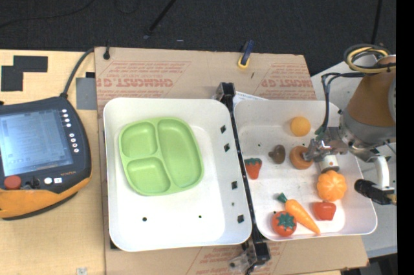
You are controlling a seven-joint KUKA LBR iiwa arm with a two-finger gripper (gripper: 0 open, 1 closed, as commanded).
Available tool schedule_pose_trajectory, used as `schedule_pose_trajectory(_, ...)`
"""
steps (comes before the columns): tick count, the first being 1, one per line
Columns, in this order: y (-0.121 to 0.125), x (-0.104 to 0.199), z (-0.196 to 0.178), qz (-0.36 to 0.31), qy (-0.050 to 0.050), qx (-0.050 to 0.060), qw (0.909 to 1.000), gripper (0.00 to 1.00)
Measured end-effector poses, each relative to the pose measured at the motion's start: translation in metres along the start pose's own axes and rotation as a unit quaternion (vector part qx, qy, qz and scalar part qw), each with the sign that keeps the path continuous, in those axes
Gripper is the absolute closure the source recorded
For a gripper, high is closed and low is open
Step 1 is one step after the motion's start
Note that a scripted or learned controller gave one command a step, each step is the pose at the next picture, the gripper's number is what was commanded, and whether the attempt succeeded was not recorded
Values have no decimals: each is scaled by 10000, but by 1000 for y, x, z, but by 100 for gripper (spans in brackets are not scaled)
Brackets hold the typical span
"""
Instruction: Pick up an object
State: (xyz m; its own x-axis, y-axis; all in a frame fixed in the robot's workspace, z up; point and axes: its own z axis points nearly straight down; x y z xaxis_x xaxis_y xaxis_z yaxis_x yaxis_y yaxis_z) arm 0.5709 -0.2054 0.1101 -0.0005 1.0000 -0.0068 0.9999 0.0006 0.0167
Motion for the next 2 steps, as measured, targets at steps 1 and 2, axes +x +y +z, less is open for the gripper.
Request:
schedule_pose_trajectory(1, -41, -12, -133, 30, 18, 50, 10000, 100)
schedule_pose_trajectory(2, -89, 48, -13, 13, 72, 153, 9999, 100)
